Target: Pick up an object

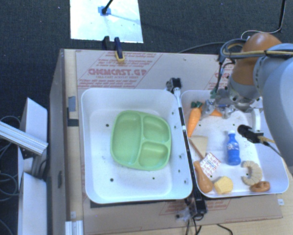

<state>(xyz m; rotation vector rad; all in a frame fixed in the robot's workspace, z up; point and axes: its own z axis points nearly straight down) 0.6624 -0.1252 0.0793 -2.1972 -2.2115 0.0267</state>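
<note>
Setting: dark carpet around a tabletop [136, 67] bearing two white bins.
Gripper [218, 106]: low over the right bin's [278, 180] far end; whether its tips are spread or pressed together cannot be told.
Nearest thing: a carrot [193, 121], just left of the tips, long axis running toward the bin's near side.
Farther out: a blue bottle [233, 148], upright-looking, nearer the camera.
Left bin [95, 146]: a green tray [140, 140] is held.

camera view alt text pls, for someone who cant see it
A grey robot arm reaches from the right over the far end of the right white bin, which holds a carrot, a blue bottle and other small food items. The left white bin holds a green divided plate.
</note>
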